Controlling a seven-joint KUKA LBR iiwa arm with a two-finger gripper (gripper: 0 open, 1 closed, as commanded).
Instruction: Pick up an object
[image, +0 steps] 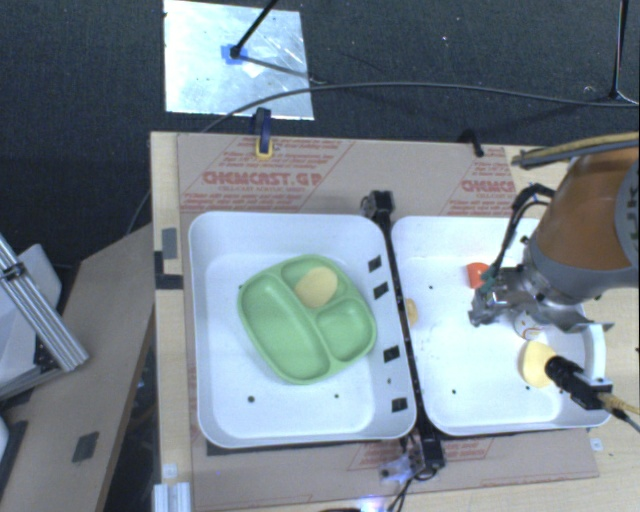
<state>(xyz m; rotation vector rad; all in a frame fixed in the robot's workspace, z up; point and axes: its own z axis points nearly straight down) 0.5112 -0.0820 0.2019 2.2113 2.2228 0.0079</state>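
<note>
Two bins: left bin (215, 300) keeps green tray (305, 320) with yellow piece (318, 287).
Gripper (487, 300): low in right bin (440, 400) beside orange object (477, 271); jaw state cannot be told.

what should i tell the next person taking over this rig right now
Gripper: low over the right bin, near its middle; whether it is open or shut cannot be told, and nothing is seen held.
Right bin: an orange object just behind the gripper, a yellow object near the front right, partly under the arm, and a small yellowish piece at the left wall.
Left bin: a green divided tray with a pale yellow object in its back compartment.
Done: no pick confirmed.
Left: grasp one object and lift it.
</note>
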